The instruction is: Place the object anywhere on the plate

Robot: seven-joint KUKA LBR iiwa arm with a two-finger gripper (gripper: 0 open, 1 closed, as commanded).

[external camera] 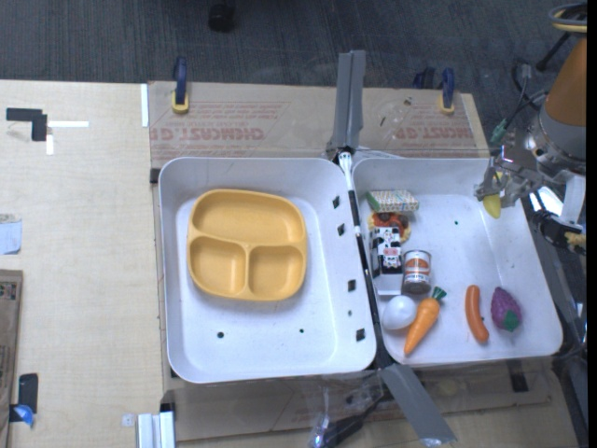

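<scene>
The yellow plate (248, 244) lies unobstructed in the left bin (177, 278), with bare floor around it. The right bin's (546, 287) left wall is crowded by a box (392, 200), a can (416, 272), a white ball (398, 313) and a carrot (422, 321); a sausage (476, 314) and purple piece (506, 308) stand farther right. Its upper middle is left open.

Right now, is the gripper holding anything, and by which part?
A small yellow object sits between the gripper fingers, held by its top end.

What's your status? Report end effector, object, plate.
End effector at right bin's far right edge, small yellow object at its tip; grasp unconfirmed. Plate in left bin. Carrot, sausage, can lie in right bin.
</scene>
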